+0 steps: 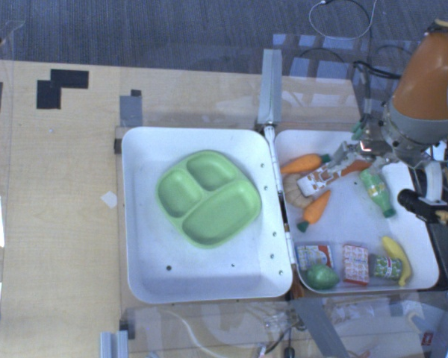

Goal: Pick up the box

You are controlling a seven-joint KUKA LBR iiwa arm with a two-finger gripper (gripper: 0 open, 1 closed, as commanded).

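You have two shallow white plastic bins side by side on the pale wooden bench (pixel 60 200). The left bin (pixel 145 274) holds a green moulded plate with three compartments (pixel 209 198). The right bin (pixel 418 271) holds the clutter.

The grey arm with the orange band (pixel 427 77) reaches in from the right, and its two-finger gripper (pixel 351 149) sits low over the far part of the right bin. Whether it is parted, clenched or gripping anything is too blurred to tell, so treat that as unknown.

Just left and near of the gripper lies a slim white and brown packet (pixel 322 179), long axis running from near-left to far-right, up toward the gripper. It rests among three orange plastic carrots: one at the far left (pixel 302 162), one near it (pixel 316 207), and one close by the gripper (pixel 355 168). A green plastic bottle (pixel 377 192) lies to the right.

If you mean the small red and white printed box (pixel 355 263), it sits along the near edge of the right bin, well apart from the gripper, and almost straight toward you from it. A similar red and white carton (pixel 313 257) lies to its left with a round green fruit (pixel 322 277) against it; a dark green can (pixel 384 267) and a yellow plastic banana (pixel 397 258) lie to its right. That row is tight, so I judge a descent there leaves little room on either side.
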